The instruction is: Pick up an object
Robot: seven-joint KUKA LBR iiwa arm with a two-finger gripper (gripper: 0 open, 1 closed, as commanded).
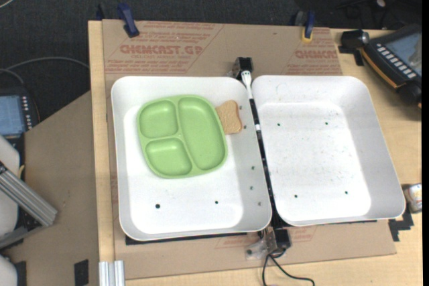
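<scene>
The likeliest things to pick are in the left bin (127,144): a green plate (181,136) with three compartments, lying flat toward that bin's upper half, and a tan piece (230,117) that looks like a slice of toast or a cracker, sitting at the plate's two o'clock, touching or just overlapping its rim and close to the bin's right wall. I cannot tell whether the tan piece rests on the rim or merely against it. The right bin (375,144) sits just beside, the two walls meeting along a dark strip that runs from twelve to six o'clock between them. Both bins stand on a brown board on the counter (67,144), with blue clamps at the board's far edge and a tablet-like device off at the counter's two o'clock. As for the hand, I cannot tell whether it is released or clenched, and nothing is being lifted. To my eye the task is at its very start: the pick has not begun, and an approach is what's due. The next move, I'd guess, calls for coming in over the left bin from three o'clock and descending on one target. The tan piece seems the easier grab; the plate is wide and flat and would need a grip on its rim.
</scene>
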